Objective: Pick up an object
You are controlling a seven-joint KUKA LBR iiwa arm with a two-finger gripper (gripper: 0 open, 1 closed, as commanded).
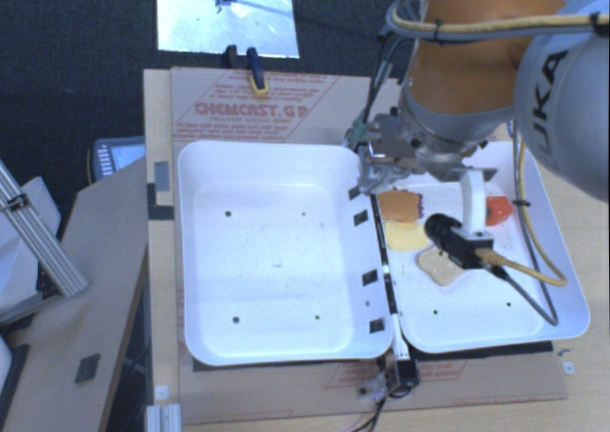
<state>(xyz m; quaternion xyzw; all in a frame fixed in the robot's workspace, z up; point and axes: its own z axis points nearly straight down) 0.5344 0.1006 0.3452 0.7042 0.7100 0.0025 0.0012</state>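
You are looking down on the left bin (276,258) and the right bin (486,311), which lie side by side on a printed cardboard sheet (257,106). The arm (477,49) comes in over the right bin's far edge. Its gripper (374,173) sits low at that bin's far left corner, against the seam between the bins. You cannot tell whether it is wide, narrow or holding anything, since the wrist covers it.

All the objects to pick lie in the far half of the right bin:
- An orange-brown block (400,205) lies just beside the gripper.
- A yellow piece (407,237) touches the block's near side.
- A tan slice (438,270) lies nearer the middle.
- A red piece (499,210) lies toward the right edge.
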